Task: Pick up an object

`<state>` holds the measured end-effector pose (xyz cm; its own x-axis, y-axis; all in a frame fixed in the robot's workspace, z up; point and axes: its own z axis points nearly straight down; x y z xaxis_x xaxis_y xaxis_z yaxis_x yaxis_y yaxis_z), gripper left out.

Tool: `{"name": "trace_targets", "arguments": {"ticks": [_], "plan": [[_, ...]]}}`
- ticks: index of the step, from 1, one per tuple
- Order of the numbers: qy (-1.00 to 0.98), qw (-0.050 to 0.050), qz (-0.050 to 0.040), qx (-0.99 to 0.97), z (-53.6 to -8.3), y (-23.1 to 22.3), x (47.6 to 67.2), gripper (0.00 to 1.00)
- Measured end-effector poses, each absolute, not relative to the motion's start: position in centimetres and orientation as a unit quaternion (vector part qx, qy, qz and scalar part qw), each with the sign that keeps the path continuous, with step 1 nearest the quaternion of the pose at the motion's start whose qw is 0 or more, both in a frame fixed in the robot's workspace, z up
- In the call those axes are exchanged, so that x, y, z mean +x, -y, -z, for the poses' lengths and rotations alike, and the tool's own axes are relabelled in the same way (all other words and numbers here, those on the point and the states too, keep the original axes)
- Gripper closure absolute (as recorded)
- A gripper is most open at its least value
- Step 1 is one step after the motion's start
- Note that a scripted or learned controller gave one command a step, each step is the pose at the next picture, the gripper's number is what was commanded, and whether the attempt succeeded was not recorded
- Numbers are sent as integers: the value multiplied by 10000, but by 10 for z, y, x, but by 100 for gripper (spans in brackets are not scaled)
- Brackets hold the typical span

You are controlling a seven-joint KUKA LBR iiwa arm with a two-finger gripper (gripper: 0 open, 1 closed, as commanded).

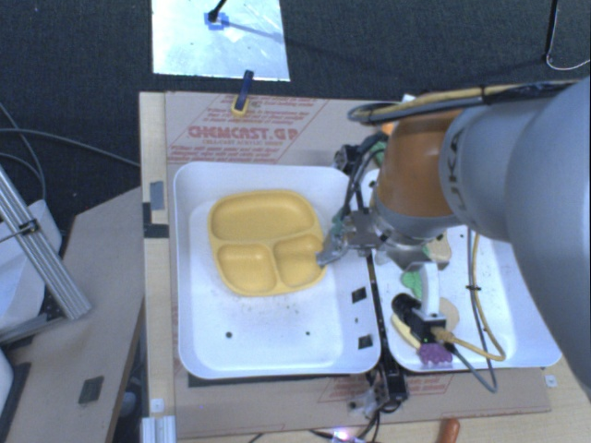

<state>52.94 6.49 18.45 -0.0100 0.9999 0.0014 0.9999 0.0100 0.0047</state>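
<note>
Grey arm (517,155) fills my view; gripper (331,247) touches the yellow divided plate's (263,240) rim, its grip unclear to me

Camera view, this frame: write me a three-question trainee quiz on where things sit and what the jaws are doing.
1. True or false: the yellow tray lies in the left bin.
2. Which edge of the tray is the gripper at? A) far edge B) right edge C) left edge
3. Fill in: the tray has ___ compartments.

Key
1. True. The tray sits in the left bin's far half; the right bin holds a purple item and other small items partly hidden by the arm.
2. B. The gripper is at the tray's right rim, near the divider between bins; whether it touches is unclear.
3. Three: one long, two smaller.
</note>
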Motion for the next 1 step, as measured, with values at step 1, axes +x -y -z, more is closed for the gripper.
{"name": "trace_targets", "arguments": {"ticks": [1], "plan": [[-7067,9,-9,7075,-96,-111,563,0]]}}
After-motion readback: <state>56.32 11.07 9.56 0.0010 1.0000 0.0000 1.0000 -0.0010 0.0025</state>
